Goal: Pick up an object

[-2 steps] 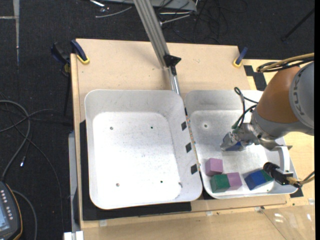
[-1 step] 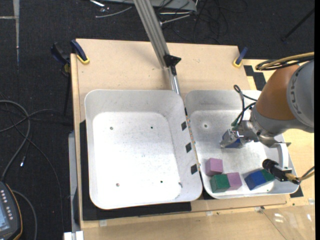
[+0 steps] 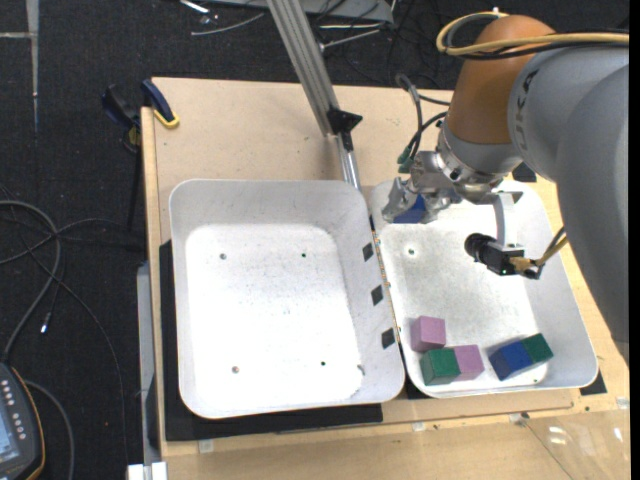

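Observation:
Several small blocks lie along the near edge of the right bin: a pale purple block, a green block touching a magenta block, and a blue block beside a dark green block. My gripper hangs over the far left corner of the right bin, well away from these blocks. A small blue patch shows at its tip; I cannot tell whether that is an object or part of the gripper.
The left bin sits alongside, sharing a ridge with black clips. A slanted metal pole crosses the bench behind the bins. A black cable end dangles from the wrist over the right bin. A clamp sits at the bench's far left corner.

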Controlling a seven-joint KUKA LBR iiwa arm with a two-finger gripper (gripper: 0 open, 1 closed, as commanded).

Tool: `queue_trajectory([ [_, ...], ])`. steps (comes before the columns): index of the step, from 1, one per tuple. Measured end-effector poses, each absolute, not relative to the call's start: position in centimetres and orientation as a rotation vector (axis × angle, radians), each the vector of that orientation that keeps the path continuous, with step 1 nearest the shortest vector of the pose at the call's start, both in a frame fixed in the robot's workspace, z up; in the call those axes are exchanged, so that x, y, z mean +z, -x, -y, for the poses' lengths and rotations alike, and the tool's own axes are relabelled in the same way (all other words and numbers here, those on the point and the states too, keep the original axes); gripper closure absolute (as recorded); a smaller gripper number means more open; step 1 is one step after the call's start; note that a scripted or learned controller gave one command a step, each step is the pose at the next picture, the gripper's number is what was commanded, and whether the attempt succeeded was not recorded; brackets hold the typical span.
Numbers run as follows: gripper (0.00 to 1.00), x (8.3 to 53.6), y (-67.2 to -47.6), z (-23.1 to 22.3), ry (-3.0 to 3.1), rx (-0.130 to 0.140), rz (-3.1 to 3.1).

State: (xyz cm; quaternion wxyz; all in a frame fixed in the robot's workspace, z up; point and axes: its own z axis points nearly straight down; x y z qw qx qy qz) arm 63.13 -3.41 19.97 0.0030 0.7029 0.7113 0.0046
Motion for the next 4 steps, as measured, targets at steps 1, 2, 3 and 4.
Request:
queue_trajectory([
  [1,1.0,27.2,-63.7,8.6,-2.219,0.005,-2.212],
  [2,1.0,27.7,-63.6,8.3,-2.216,-0.002,-2.223],
  [3,1.0,19.5,-59.6,0.9,-2.22,-0.01,-2.239],
  [4,1.0,19.4,-62.2,-4.7,-2.212,0.003,-2.231],
])
